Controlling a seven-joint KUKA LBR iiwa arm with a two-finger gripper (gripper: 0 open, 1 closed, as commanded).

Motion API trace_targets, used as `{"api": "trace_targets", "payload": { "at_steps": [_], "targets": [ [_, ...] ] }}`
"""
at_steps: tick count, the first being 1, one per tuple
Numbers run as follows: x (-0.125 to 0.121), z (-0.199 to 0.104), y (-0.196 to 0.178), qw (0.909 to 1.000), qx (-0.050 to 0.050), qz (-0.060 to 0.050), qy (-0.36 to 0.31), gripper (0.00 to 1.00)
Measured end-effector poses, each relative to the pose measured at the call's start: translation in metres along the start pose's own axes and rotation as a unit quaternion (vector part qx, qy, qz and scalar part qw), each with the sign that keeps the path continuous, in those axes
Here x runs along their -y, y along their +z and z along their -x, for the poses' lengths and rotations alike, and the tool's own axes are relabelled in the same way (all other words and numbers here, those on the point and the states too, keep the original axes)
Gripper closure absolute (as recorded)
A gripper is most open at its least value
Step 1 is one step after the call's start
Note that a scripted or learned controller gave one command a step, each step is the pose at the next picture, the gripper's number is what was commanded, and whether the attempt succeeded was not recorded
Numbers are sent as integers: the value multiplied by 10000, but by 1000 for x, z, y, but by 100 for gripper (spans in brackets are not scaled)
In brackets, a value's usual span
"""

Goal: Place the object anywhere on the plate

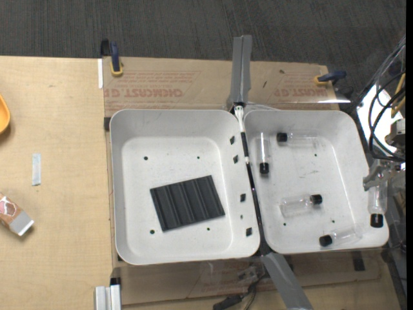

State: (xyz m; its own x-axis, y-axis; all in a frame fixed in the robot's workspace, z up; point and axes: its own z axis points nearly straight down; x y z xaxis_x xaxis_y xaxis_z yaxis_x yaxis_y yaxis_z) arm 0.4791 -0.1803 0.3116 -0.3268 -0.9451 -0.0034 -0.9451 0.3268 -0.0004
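The gripper (379,185) hangs at the outer edge of the right bin (352,131), half lost among cables and glare, and whether it is clenched or released cannot be told. Just below it, touching or nearly so, a small clear vial (376,205) stands on end with its black cap downward, over the bin's rim. It may be in the gripper's hold, but that is not plain.

Further in from the gripper, four more vials lie on the bin floor:
- The closest one (342,236) lies by the near rim.
- Another (295,206) lies beyond it, toward the middle.
- Two more (263,148) (301,139) lie at the side farthest from the gripper.

Beyond them, across the divide, the left bin (122,173) holds the dark ribbed plate (187,202), lying flat and well apart from the gripper.

A vial of this kind is likely light, stiff and smooth, so it probably rolls and slips easily, and hard squeezing might crack it. The best hold is likely across the middle of the clear body, square to its length. The cap end is narrower and offers less purchase. The plate's ribs should help stop a released vial from rolling.
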Motion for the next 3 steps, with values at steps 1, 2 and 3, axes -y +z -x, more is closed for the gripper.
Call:
{"api": "trace_targets", "payload": {
  "at_steps": [1,2,3],
  "targets": [
    [-6,17,12,9614,8,9,-2752,100],
    [-3,8,1,9044,14,8,-4266,100],
    [-3,6,-11,8356,20,11,-5493,100]
  ]
}}
